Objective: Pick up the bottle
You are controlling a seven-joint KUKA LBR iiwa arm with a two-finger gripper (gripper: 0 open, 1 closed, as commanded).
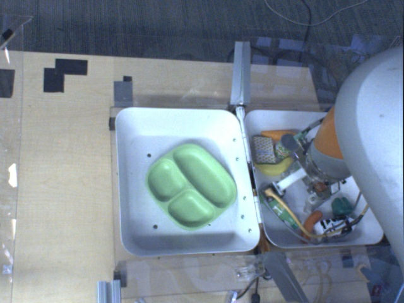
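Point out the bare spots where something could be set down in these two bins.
The left bin has bare floor all round the green divided plate, widest along its left wall and its near wall. The right bin is crowded: the arm hangs over small objects packed together there, with little bare floor showing.

This is a robotics lab, not a home or a shop. A plain wooden bench (63,188) carries two shallow white bins (136,169) held by metal brackets (239,74), with black tape marks (63,73) at the upper left of the frame. A loose cable (303,8) lies on the grey carpet (139,11) at the top, and the large grey robot arm (372,125) fills the right side.
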